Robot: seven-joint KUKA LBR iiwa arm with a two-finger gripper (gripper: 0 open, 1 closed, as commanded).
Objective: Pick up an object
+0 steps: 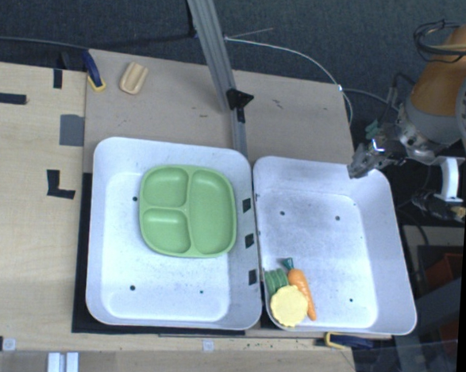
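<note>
A toy carrot [301, 288] with a green top lies in the right bin [365, 230], near its front left corner. A pale yellow round piece [289, 307] sits against it at the bin's front wall. A green divided plate [188, 210] rests in the left bin [110, 236]. My gripper [365, 160] hangs over the far right corner of the right bin, well away from the carrot. Nothing shows between its fingers, and I cannot make out their gap.
A grey metal pole [218, 57] slants across the bench behind the bins. A small tan block [133, 78] and a blue and yellow clip [93, 71] lie at the bench's back left. Cables run behind the right bin.
</note>
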